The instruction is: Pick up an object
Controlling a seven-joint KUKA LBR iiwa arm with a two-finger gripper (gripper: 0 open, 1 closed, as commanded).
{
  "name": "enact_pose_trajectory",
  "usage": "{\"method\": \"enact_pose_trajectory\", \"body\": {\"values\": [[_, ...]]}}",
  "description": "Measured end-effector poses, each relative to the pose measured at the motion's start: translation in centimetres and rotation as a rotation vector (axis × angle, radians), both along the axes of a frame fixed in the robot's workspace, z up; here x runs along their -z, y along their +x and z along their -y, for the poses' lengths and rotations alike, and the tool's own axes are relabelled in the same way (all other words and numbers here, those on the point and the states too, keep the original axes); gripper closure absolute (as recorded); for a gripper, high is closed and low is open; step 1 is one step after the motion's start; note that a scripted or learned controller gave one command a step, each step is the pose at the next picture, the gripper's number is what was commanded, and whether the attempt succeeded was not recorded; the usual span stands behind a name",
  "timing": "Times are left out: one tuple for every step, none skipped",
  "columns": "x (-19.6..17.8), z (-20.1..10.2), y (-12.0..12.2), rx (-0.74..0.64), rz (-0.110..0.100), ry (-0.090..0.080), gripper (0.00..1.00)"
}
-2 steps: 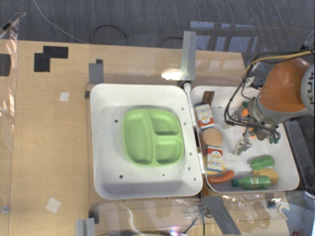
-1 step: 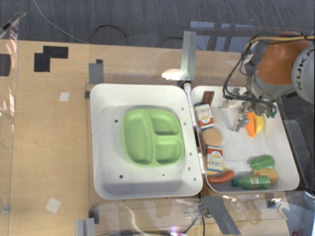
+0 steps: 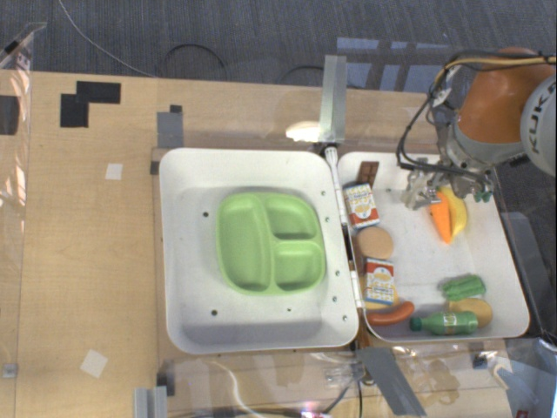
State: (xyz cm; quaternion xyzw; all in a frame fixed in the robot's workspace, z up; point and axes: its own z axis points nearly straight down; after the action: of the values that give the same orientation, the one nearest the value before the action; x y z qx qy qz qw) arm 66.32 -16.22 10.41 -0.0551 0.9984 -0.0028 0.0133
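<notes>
Reaching in from the right, the arm (image 3: 500, 103) poses its gripper (image 3: 448, 190), finger state hidden, over the carrot (image 3: 444, 220) near the right bin's (image 3: 513, 277) far edge, bare floor mid-bin.

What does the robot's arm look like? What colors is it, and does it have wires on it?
The grey metal robot arm has a big, round, shiny orange band above its wrist. Black cables loop along its side down toward the small silvery-grey two-finger gripper at the end. Part of some dark lettering shows on the grey casing, too cut off to read.
</notes>
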Motion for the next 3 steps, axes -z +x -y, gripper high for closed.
{"method": "enact_pose_trajectory", "body": {"values": [[-4.7,4.6,-4.2,-0.279,-0.015,-0.006,1.0],[-4.6,4.3,-4.2,-0.282,-0.016,-0.003,0.0],[1.4,4.0,-4.5,-0.271,-0.012,-0.004,0.0]]}}
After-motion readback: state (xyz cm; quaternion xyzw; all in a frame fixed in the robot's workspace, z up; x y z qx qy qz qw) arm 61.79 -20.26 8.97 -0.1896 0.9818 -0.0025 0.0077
